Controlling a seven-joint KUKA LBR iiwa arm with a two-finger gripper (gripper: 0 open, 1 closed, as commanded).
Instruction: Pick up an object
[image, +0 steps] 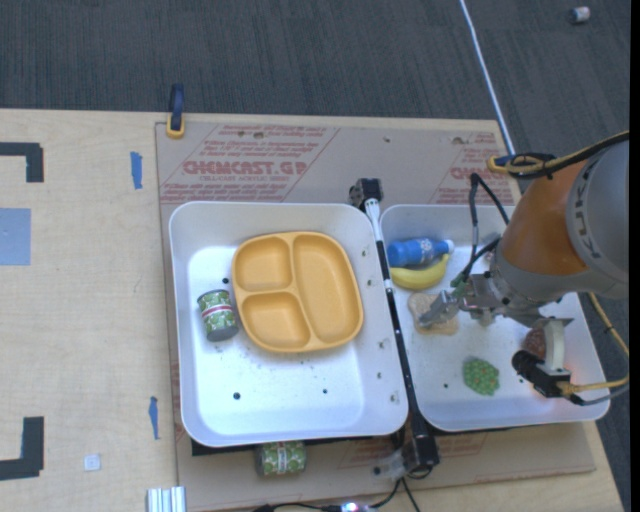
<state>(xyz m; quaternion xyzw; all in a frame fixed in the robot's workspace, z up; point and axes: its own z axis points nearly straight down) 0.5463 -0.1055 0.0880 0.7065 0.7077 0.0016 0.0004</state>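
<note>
Nearest the lens, a small can (281, 458) lies on the worktop (80, 330) below the left bin (190, 380); in the right bin (440, 405) the jaws (440, 312) hover over a pale object (428, 303) — grip state cannot be told; centre over it, descend vertically, close squarely — avoid the banana (418, 276).

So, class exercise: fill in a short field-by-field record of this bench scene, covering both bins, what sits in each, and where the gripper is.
left bin: yellow divided plate, small green can beside it
right bin: blue bottle, banana, green lumpy item, pale item
gripper: low in the right bin, at the pale item
gripper fingers: cannot tell
outside the bins: second green can on the bench at the left bin's near edge
</note>
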